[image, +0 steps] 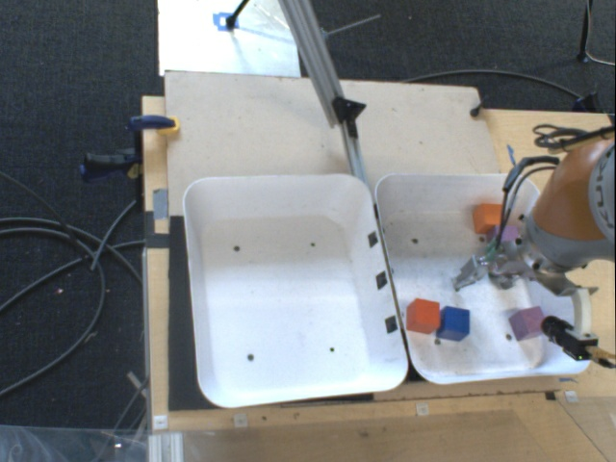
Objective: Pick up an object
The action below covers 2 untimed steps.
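End effector (478, 272) in right bin (423, 354), grip state unclear; red cube (423, 316) touching blue cube (454, 322)

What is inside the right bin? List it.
Right bin holds a red block, blue block, purple block, orange block and the gripper. The arm covers its far right part.

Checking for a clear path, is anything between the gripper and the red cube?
No. In the camera view, bare bin floor lies between the gripper and the red cube.
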Each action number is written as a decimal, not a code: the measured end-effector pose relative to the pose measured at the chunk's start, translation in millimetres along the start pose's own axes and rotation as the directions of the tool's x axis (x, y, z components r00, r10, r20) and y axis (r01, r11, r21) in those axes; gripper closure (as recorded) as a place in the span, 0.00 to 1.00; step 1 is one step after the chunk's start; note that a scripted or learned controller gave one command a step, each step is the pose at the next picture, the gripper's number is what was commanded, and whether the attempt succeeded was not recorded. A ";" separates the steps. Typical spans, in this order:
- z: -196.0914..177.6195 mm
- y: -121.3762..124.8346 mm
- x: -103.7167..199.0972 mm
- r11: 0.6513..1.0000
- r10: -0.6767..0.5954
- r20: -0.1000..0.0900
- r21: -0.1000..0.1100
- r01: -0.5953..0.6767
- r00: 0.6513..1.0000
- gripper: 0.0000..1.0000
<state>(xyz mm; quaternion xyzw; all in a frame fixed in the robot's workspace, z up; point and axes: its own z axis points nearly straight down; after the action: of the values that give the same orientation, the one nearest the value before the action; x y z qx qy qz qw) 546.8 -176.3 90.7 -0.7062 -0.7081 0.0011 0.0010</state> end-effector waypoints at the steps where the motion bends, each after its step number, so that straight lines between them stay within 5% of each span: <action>1: -79.4 -48.4 42.9 1.000 -0.003 0.000 -0.009 0.003 1.000 0.00; 2: -21.0 -55.8 54.8 1.000 0.000 0.004 -0.015 0.001 1.000 0.00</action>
<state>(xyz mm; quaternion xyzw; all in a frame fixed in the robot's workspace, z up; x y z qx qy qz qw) 490.9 -121.7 111.9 -0.7060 -0.7082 -0.0029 -0.0057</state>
